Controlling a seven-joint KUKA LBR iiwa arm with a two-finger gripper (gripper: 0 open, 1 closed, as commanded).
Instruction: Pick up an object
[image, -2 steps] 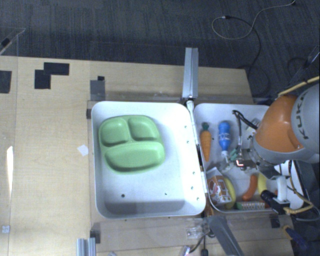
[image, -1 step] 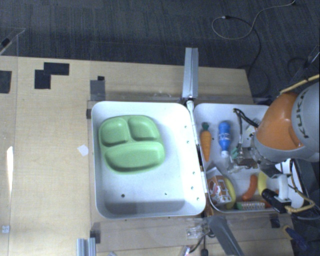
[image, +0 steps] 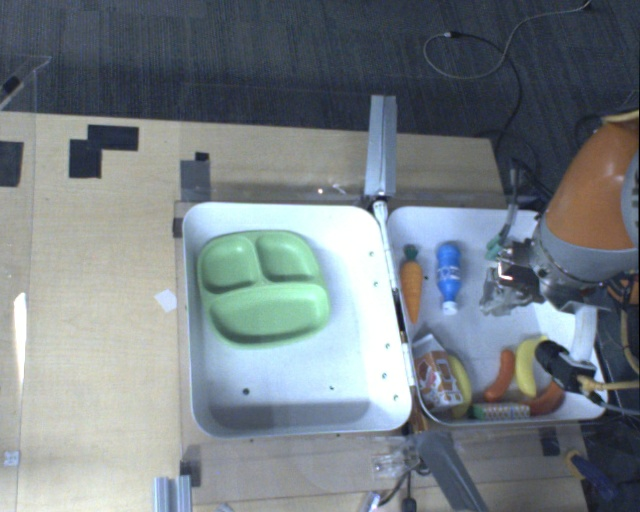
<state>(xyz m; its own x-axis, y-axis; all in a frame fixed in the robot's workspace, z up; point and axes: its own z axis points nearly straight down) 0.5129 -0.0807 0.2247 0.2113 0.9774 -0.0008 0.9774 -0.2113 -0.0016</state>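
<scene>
The right bin (image: 470, 222) holds a toy carrot (image: 411, 283), a small blue bottle (image: 448, 274), a snack packet (image: 441, 380) beside a yellow piece, a yellow banana (image: 525, 368), a red-orange sausage-like piece (image: 500, 372) and a colourful bar (image: 502, 410) along the front wall. My gripper (image: 502, 290) hangs over the right bin's right half, right of the blue bottle and behind the banana. No object shows between its fingers.
The left bin (image: 350, 400) holds a green divided tray (image: 264, 285). A metal post (image: 381, 150) stands behind the wall between the bins. The grey and orange arm (image: 600, 215) covers the right bin's right edge. Cables lie at the back right.
</scene>
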